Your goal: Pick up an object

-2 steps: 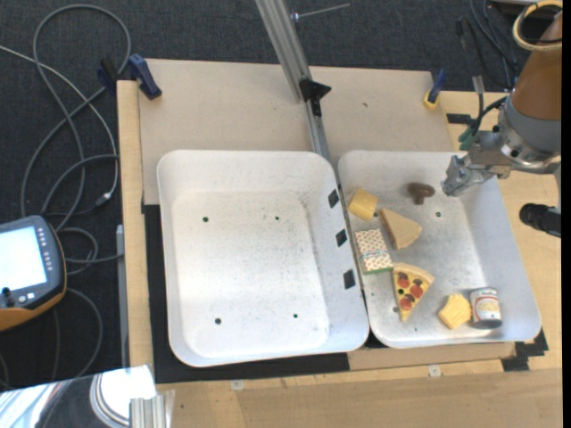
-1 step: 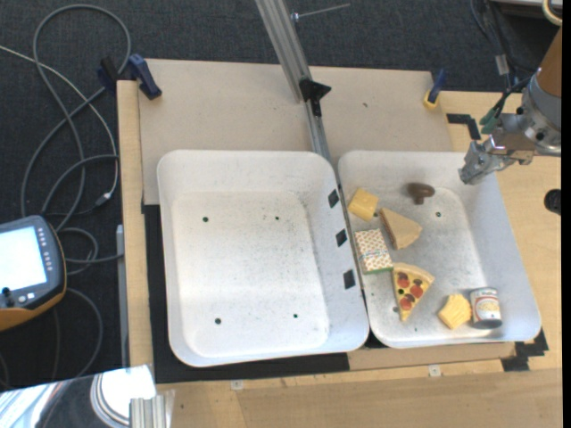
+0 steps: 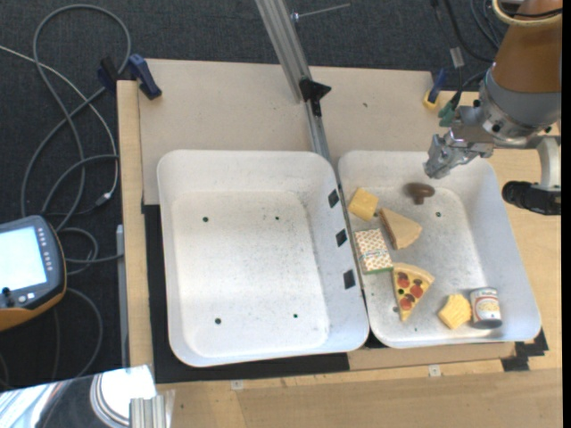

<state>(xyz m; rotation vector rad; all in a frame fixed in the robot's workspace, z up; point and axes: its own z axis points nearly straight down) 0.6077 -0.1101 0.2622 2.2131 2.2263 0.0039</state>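
Seven small items lie in the right bin (image 3: 513, 266); none has been lifted, so by this view the pick is not yet done. The arm (image 3: 528, 56) reaches in from the right, and the hand (image 3: 443, 160) hangs over the bin's far edge, just above and beside a small brown piece (image 3: 419, 190). The view does not resolve the hand's opening: it cannot be told whether it is spread or closed. No item is seen in its grip.

Remaining steps, as judged from this layout: descend onto one item, close on it, and raise it clear of the bin. The brown piece is the nearest candidate.

Right bin contents:
- brown piece, near the far wall
- yellow block (image 3: 363, 203), at the near-left of the far half, close to the divider
- tan wedge (image 3: 401, 229), just beside the yellow block
- patterned card (image 3: 372, 249), against the left wall
- pizza slice (image 3: 410, 289), nearer the front
- second yellow block (image 3: 454, 310), at the front
- small can (image 3: 486, 307), touching or just beside that block

Left bin (image 3: 178, 172): white floor with dark specks, no items seen in it. Both bins rest side by side on the desk (image 3: 223, 96), with a metal rail (image 3: 285, 34) running between them
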